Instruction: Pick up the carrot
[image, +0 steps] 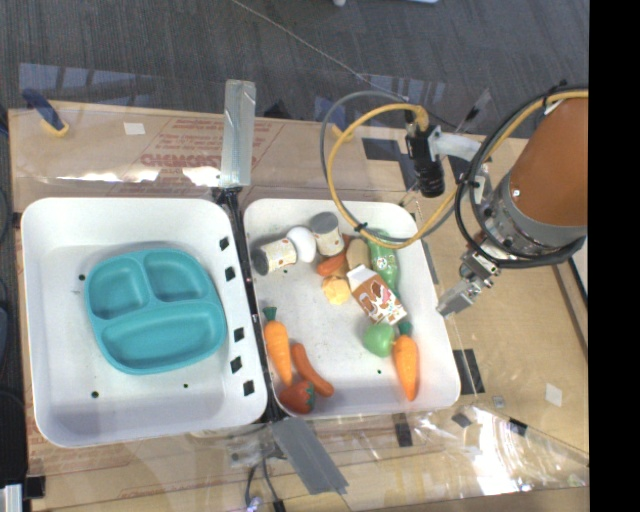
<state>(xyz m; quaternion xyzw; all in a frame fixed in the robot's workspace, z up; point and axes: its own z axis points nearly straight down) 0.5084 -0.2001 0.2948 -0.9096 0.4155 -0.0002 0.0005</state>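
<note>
camera view — arm at the frame's right edge, outside the bins.
one carrot (405, 365) lies at the lower right of the right bin (432, 300), just beside a green toy (378, 341); another carrot (277, 350) lies by that bin's left wall. the end effector (462, 290) hangs right of the bin over the surface — cannot tell whether it is released or clenched. a teal tray (155, 310) sits in the left bin (40, 300).
</note>
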